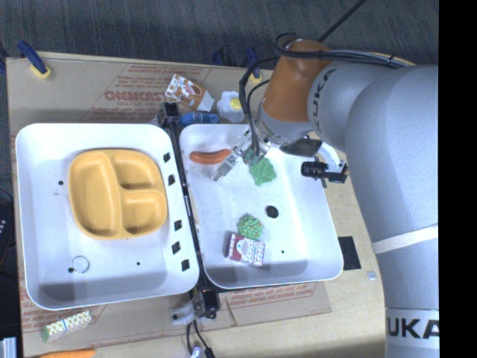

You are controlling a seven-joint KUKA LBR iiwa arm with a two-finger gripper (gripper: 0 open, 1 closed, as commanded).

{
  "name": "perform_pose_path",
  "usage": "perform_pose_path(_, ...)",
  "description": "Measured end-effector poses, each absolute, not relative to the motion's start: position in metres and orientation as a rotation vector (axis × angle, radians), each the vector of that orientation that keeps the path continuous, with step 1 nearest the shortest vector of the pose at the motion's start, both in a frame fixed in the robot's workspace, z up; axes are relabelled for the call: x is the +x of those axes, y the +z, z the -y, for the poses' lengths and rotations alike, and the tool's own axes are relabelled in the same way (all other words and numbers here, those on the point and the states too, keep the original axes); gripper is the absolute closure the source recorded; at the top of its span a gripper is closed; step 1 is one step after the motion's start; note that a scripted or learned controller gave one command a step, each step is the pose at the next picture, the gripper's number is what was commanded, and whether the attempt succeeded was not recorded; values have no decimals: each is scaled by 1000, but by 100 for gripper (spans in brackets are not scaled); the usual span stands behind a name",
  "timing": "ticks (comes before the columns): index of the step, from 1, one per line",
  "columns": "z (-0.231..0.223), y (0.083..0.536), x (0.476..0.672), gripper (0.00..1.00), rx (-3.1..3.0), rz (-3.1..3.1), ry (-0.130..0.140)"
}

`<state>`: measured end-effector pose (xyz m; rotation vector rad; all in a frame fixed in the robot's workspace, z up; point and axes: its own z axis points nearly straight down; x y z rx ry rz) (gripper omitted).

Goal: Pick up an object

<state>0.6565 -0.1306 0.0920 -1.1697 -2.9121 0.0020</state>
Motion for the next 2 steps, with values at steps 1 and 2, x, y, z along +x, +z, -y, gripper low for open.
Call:
perform_pose_path(1,130,91,538,0,-1177,2908,2)
perform_pose_path(2,96,91,513,0,-660,3067,0)
